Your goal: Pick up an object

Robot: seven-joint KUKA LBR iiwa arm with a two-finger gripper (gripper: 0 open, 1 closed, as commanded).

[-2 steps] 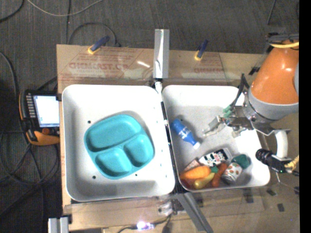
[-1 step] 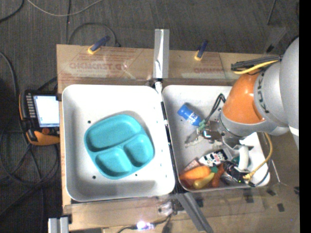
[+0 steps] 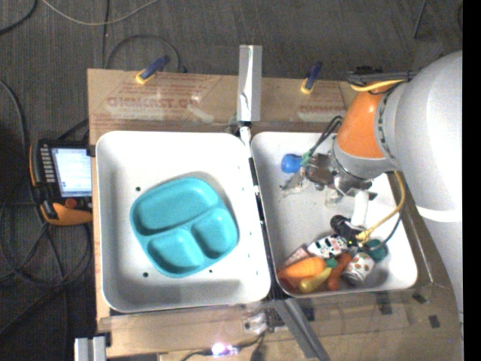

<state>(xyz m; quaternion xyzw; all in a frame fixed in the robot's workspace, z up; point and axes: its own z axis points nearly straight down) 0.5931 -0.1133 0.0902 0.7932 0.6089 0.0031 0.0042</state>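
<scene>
Here the end effector (image 3: 299, 180) hangs over the right bin (image 3: 301, 224), its opening unclear.

Robotics lab, test bench setup. Grey carpet floor (image 3: 225, 13) with loose cables (image 3: 68, 10) trailing across. Plywood bench top (image 3: 165, 100) with printed markings, clamps (image 3: 150, 68) at back edge. Two white bins (image 3: 105, 201) side by side, metal post (image 3: 249, 81) between them. Teach pendant (image 3: 64, 177) with lit screen at bench left side. Industrial arm (image 3: 391, 134), grey with orange band, wired over right bin. Toy items (image 3: 331, 265) piled in right bin, teal divided tray (image 3: 184, 224) in left bin.
</scene>
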